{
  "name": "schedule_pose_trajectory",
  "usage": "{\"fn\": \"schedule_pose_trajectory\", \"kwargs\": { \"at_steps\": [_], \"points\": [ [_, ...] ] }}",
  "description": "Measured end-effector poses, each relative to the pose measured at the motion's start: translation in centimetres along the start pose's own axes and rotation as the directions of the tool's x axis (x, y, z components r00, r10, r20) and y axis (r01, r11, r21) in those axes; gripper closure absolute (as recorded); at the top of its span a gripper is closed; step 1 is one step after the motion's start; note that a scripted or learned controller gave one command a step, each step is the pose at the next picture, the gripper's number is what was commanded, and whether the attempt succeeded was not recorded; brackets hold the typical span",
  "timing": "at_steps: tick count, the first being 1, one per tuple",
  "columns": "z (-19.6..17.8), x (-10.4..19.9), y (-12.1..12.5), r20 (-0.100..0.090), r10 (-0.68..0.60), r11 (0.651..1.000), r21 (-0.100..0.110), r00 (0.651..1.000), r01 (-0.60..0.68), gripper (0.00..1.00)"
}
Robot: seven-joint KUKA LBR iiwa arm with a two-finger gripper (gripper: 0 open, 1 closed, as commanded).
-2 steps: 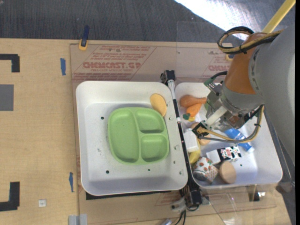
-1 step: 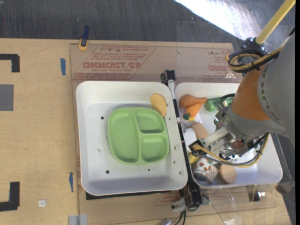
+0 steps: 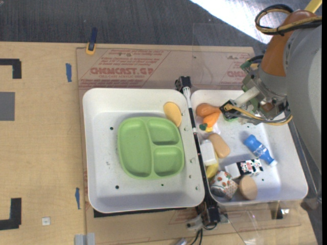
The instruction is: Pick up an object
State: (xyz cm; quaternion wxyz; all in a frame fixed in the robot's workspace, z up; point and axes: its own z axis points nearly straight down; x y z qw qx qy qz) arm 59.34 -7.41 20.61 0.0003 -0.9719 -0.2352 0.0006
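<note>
Arm [image 3: 301, 50]: reaches in from the right, grey with the orange band at the top, over the far right corner of the right bin [image 3: 280, 160]
Gripper [image 3: 260, 105]: hangs over the far part of the right bin, right of the orange things; whether it is open or closed, I cannot tell, and nothing shows in its hold
Orange lump [image 3: 206, 109]: far left corner of the right bin, by the wall between the bins
Carrot [image 3: 210, 119]: just beside the lump on its near side, its green end toward the wall
Peach piece [image 3: 220, 145]: near the bin's middle, slanted, near side of the carrot
White block [image 3: 207, 151]: just left of the peach piece, against the wall
Blue bottle [image 3: 258, 149]: lying slanted, right of the peach piece, well apart from it
Carton [image 3: 249, 166]: black and white, near side of the bottle
Ball [image 3: 224, 184]: patterned, at the near left corner
Tan disc [image 3: 248, 188]: just right of the ball, below the carton
Yellow bit [image 3: 212, 168]: between the white block and the ball
Left bin [image 3: 97, 137]: holds a green plate [image 3: 150, 147] with three sections, at its middle
Yellow piece [image 3: 173, 113]: in the left bin's far right corner, just beyond the plate
Cardboard [image 3: 122, 68]: printed sheet under both bins, on the bench [image 3: 36, 152]
</note>
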Motion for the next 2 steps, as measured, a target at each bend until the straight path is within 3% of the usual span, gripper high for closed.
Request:
{"fn": "schedule_pose_trajectory", "kwargs": {
  "at_steps": [1, 2],
  "points": [
    [2.3, -1.4, -2.7, 0.01, 0.261, 0.965, 0.008, 0.965, -0.261, 1.0],
    [1.2, -1.3, -2.7, 0.01, 0.252, 0.968, 0.009, 0.968, -0.252, 1.0]
  ]
}}
